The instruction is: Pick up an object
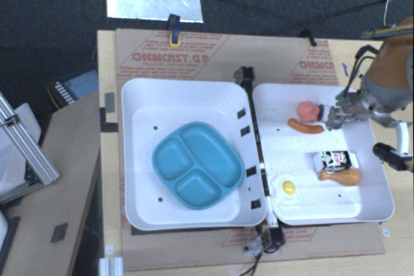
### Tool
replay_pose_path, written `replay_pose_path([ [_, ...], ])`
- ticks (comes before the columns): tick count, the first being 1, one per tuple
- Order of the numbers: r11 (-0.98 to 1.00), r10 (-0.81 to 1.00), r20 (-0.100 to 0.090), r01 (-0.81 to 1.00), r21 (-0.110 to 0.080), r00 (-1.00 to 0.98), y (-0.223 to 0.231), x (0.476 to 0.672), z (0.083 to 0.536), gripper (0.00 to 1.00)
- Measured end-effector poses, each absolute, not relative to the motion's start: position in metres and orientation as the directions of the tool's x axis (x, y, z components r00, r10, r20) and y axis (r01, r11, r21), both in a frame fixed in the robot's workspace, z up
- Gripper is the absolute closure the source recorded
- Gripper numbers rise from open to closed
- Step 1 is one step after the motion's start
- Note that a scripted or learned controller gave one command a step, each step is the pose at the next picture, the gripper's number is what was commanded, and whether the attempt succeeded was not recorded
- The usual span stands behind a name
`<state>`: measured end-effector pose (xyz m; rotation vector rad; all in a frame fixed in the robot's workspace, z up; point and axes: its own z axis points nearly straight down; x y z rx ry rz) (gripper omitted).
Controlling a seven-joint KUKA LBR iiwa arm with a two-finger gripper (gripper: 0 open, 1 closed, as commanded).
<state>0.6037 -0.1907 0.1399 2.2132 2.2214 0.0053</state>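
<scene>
You see the gripper [334, 117] low at the toy sausage's [305, 127] right end, placed for a grasp, its opening impossible to tell.

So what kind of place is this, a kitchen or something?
More likely a robot test bench or lab. A robot arm reaches over two white bins: the right bin holds toy food like a fried egg, the left bin a blue divided plate.

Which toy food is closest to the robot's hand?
The orange hot dog. One end lies right by the end effector, while the pink ball, fried egg and drumstick sit farther away.
</scene>
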Motion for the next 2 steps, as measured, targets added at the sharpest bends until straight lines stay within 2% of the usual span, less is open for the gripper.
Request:
replay_pose_path([
  [1,0.005,1.000,-0.002,1.000,0.007,-0.005,-0.184,0.611,0.188,1.00],
  [2,0.005,1.000,-0.001,1.000,0.004,-0.005,-0.184,0.612,0.203,1.00],
])
